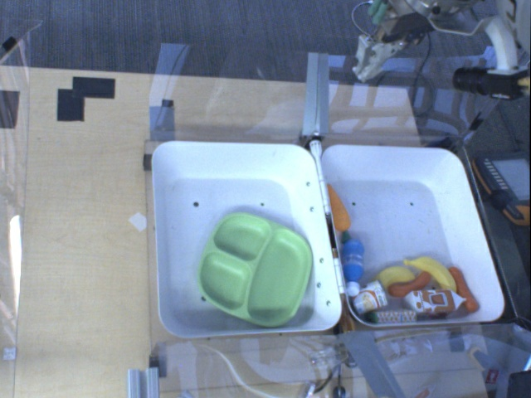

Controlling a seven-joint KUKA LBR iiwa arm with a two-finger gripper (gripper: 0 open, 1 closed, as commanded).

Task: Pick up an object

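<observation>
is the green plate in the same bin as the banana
No, the green plate lies in the left bin, while the banana sits in the right bin.

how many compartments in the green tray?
3. The green tray lies in the left bin: one compartment at its upper left, one at its lower left, and a larger one along its right side. Nothing rests on the tray to hide another.

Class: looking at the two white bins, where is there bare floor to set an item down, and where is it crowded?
Right bin: far half is bare, above the toy pile in its near corner. Left bin: free strip along the far wall, beyond the green tray. Crowded: the right bin's near edge and the divider side by the carrot.
</observation>
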